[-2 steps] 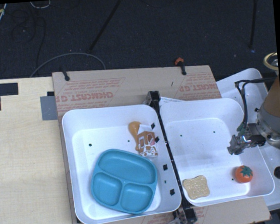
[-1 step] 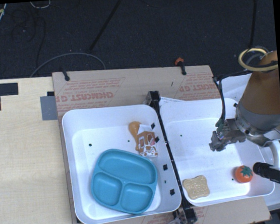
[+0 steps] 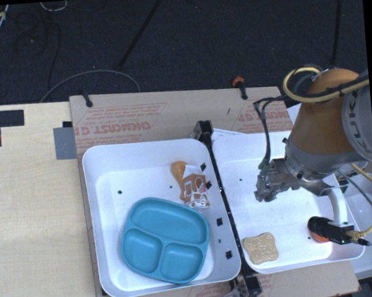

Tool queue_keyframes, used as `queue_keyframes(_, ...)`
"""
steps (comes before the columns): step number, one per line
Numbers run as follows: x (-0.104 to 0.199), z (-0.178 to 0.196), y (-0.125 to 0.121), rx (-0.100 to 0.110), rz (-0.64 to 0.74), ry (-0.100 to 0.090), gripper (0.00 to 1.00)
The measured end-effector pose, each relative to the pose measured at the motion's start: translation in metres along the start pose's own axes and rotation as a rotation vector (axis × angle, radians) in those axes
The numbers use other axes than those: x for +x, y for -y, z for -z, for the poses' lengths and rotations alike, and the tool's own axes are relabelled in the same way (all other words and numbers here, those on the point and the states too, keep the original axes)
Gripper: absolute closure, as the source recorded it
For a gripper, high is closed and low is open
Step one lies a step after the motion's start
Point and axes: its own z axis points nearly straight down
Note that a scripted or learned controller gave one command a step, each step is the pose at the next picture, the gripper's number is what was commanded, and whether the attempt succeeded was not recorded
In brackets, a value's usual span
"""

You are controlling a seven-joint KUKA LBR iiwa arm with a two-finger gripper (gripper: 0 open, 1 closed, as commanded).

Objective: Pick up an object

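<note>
You see the gripper (image 3: 265,189), a dark metal cluster under the grey arm with its orange band, hanging over the middle of the right bin (image 3: 283,149). It is too dark and small here to tell whether it is clenched or released, and nothing shows in its grasp.

The nearest thing to pick is the tan pad (image 3: 260,248), a flat, rounded square with a dimpled face. It lies in the near left corner of the right bin, well apart from the gripper.

In the left bin (image 3: 111,183) you have a blue plate (image 3: 165,240) of smooth plastic, rounded and split into three wells, filling the near half. Just beyond its far edge lies a small printed packet (image 3: 195,190), touching a brown, glossy lump (image 3: 179,170).

Both bins are shallow white plastic with rounded corners, and a black strip (image 3: 216,187) runs between them. They sit on a sheet of printed cardboard (image 3: 138,119) over a pale wooden bench (image 3: 29,210). Behind it, dark carpet (image 3: 163,36) carries loose cables.
</note>
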Motion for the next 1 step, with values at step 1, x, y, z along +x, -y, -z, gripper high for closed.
queue_keyframes(1,0.0464,0.0105,-0.0084,-0.002,0.000,0.001,1.00)
